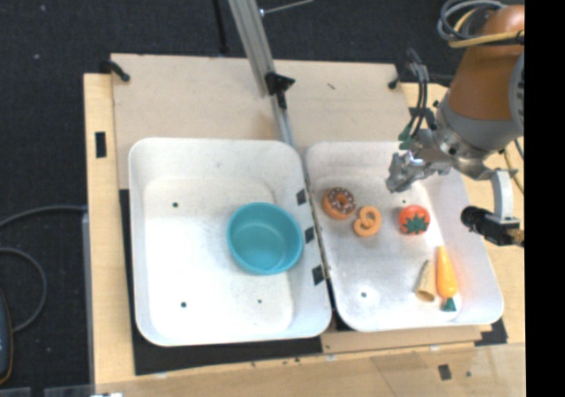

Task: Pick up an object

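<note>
The end effector [399,176] hangs over the right bin [371,307], above its far half. It shows as a small grey blur, and I cannot tell how it is set; nothing can be seen in its grasp. The arm [481,91] above it is cut off at the picture's right side.

Taking the right bin as the landmark: a tomato [413,220] lies near its middle, just below the end effector and apart from it. A ring [367,222] lies left of the tomato, and a brown doughnut [338,202] lies left of the ring, toward the bin's left wall. A carrot [447,275] lies near the bin's right front corner, with a tan cone [427,281] touching its left side; the cone's details are hard to make out.

A blue bowl [265,238] sits upright in the left bin [168,316], beside the right bin. Both bins rest on the counter [194,95].
</note>
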`<state>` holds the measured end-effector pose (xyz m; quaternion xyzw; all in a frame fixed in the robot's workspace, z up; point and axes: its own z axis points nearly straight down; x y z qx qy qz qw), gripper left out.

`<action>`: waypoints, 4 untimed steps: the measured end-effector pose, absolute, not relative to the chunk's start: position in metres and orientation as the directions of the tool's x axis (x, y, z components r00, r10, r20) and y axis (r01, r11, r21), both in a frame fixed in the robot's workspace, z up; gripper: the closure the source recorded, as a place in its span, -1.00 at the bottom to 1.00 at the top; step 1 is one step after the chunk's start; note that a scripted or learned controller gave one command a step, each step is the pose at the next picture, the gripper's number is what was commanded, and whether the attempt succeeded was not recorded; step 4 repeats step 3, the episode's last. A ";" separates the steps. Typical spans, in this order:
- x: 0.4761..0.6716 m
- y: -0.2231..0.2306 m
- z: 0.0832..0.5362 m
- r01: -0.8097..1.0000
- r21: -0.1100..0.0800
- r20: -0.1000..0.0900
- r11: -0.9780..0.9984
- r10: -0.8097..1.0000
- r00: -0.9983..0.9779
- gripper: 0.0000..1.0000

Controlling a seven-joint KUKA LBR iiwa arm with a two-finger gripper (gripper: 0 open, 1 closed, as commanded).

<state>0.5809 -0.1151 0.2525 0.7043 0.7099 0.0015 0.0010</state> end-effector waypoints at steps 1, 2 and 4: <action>0.602 -0.064 0.261 1.000 0.003 0.001 0.008 1.000 -0.008 1.00; 0.620 -0.012 0.246 1.000 0.002 0.000 0.007 1.000 -0.007 1.00; 0.647 0.045 0.241 1.000 0.002 0.000 0.008 1.000 -0.008 1.00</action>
